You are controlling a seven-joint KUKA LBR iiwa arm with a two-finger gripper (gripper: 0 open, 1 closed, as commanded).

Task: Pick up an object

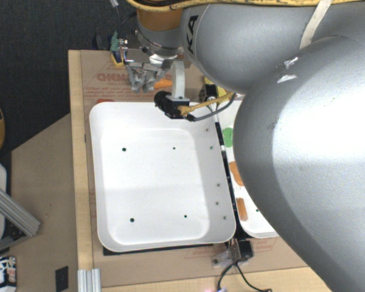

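My gripper (143,81) hangs under the orange wrist band, over the cardboard just beyond the far rim of the left white bin (109,163). I see nothing in it. A green object (227,137) and two orange objects (236,174) (242,210) lie along the left side of the right bin (255,229). The grey arm hides most of that bin.
A black cable fitting (169,105) with a yellow lead hangs over the left bin's far right corner. The big grey arm link covers the right half of the view. Brown cardboard (79,163) frames the bins. A metal rail (12,212) lies at the left.
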